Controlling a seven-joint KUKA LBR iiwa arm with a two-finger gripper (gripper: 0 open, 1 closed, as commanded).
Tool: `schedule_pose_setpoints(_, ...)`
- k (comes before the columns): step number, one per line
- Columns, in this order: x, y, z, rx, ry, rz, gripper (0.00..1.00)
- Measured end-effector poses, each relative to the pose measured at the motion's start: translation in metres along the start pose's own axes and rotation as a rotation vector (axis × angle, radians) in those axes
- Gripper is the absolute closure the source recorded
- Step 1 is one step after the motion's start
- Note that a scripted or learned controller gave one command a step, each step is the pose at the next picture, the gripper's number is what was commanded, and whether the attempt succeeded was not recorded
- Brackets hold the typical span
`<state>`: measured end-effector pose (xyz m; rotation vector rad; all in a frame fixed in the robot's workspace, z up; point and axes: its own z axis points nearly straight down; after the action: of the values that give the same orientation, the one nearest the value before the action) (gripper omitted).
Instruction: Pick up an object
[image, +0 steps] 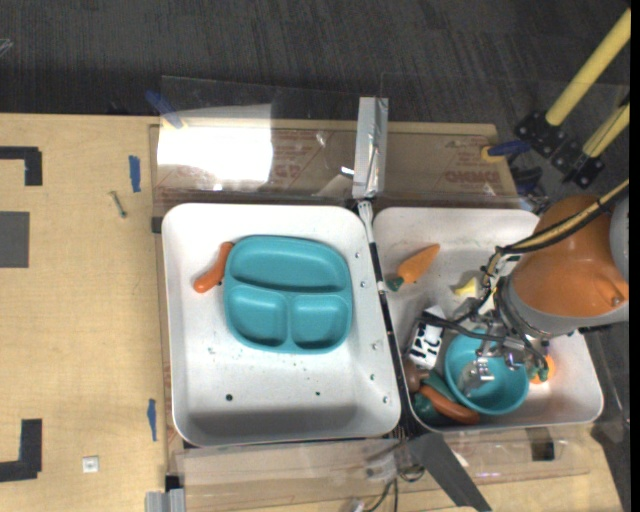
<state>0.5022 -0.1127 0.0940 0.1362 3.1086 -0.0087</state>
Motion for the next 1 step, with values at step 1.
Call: schedule_pose_setpoints(1,-0.0724,-0.0027,0.0056,-0.004,0.014,-0.039,0.0)
